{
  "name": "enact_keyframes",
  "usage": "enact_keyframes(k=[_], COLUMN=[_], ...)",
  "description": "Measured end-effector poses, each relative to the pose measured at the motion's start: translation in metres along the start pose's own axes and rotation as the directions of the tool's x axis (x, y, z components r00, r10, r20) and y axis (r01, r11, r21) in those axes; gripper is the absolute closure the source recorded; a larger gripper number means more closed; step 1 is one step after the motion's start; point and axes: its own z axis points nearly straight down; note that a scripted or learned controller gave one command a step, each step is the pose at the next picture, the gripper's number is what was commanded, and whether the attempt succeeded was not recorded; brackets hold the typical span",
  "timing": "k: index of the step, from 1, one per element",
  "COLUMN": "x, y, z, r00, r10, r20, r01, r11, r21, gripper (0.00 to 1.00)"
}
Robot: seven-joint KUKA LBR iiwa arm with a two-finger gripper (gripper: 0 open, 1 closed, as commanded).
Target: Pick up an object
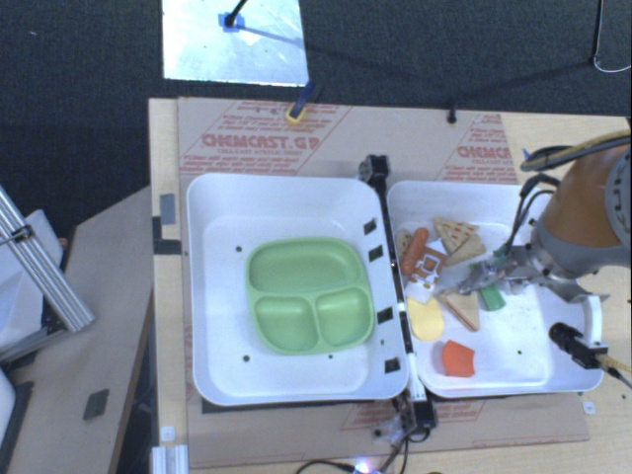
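Orange block [456, 358] sits at the near edge of the right bin [563, 373]; going left to right, a green plate [306, 294] with 3 parts lies in the left bin [212, 225]; toy foods fill the right bin; the gripper [472, 282] hangs low over a tan wedge [462, 310], touching a green piece [492, 299]; I cannot tell how it stands.

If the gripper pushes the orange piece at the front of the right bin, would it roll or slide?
The orange piece looks flat-sided and blocky, so it would probably slide, not roll. It seems small and likely light, so a nudge may carry it toward the right bin wall. It lies apart from the yellow disc.
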Motion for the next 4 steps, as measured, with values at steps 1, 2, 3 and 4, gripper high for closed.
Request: enact_keyframes(k=[1,2,3,4], x=[-0.001,-0.008,-0.009,-0.009], y=[0.002,0.003,0.016,0.017], z=[-0.012,-0.057,-0.109,-0.137], r00=[1.0,1.0,1.0,1.0], r10=[0.001,-0.002,-0.003,-0.004], r20=[0.005,0.003,0.003,0.002], r01=[0.0,0.002,0.003,0.004], r11=[1.0,1.0,1.0,1.0], r21=[-0.008,0.002,0.0,0.003], gripper=[1.0,1.0,1.0,1.0])
